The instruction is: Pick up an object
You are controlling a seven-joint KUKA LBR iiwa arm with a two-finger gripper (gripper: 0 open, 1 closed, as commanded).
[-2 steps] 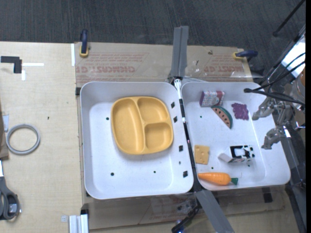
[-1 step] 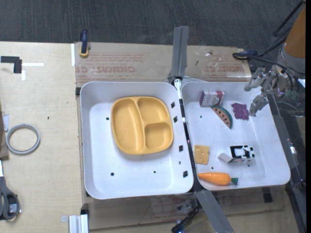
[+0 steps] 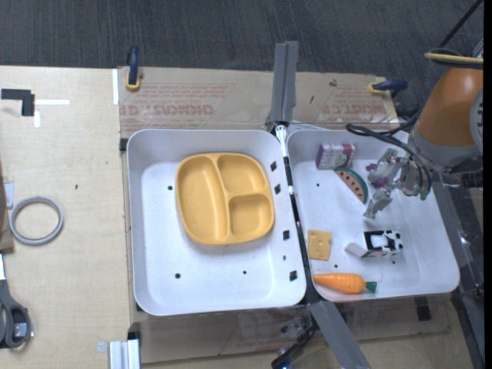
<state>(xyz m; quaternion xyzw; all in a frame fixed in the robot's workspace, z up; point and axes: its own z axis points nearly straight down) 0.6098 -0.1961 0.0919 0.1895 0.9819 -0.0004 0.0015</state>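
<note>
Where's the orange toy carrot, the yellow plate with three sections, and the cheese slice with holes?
Orange toy carrot point(image 3: 340, 283): camera view, middle of its orange body.
Yellow plastic plate with three sections point(image 3: 201, 198): camera view, floor of its long left compartment.
Yellow toy cheese slice with holes point(image 3: 320, 244): camera view, its flat middle.

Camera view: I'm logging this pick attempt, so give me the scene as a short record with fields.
left bin: yellow divided plate
right bin: carrot, cheese slice, watermelon slice, purple box, black-and-white toy
gripper: over the right bin, above the black-and-white toy
held: nothing visible
bench left of bins: grey ring
</note>
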